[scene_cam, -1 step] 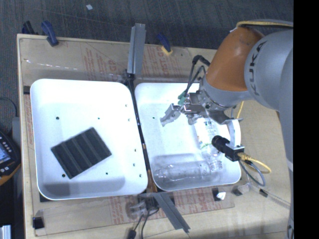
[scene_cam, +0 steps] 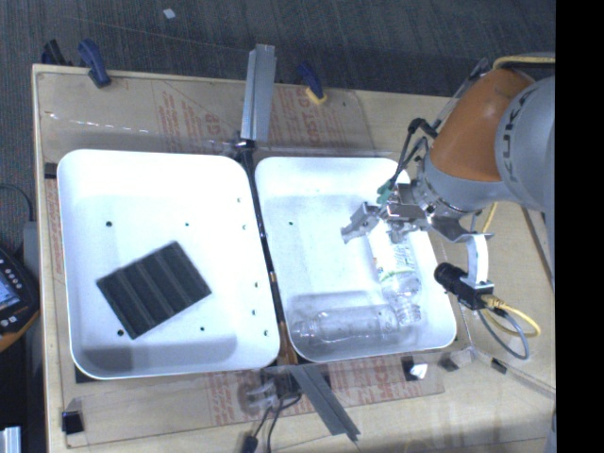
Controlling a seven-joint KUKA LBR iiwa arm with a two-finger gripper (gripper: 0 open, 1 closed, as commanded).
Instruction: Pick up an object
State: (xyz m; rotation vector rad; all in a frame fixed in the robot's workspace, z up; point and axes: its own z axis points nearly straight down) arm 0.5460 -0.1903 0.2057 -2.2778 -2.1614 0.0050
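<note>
Close to the front of my right white bin (scene_cam: 274, 253) lies a clear plastic bottle (scene_cam: 349, 324) on its side. Another clear plastic bottle (scene_cam: 401, 276) lies just past it, touching it at the corner. My hand (scene_cam: 377, 217) hangs right above that second bottle. I cannot tell how it is set. I think I am lining up for a grab. Next I must go down onto the bottle. Far off, in the left white bin (scene_cam: 75, 187), rests a flat black ribbed pad (scene_cam: 154, 288).

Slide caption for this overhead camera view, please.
Gripper hovers over right bin above two clear plastic bottles; a black ribbed pad lies in left bin.
</note>
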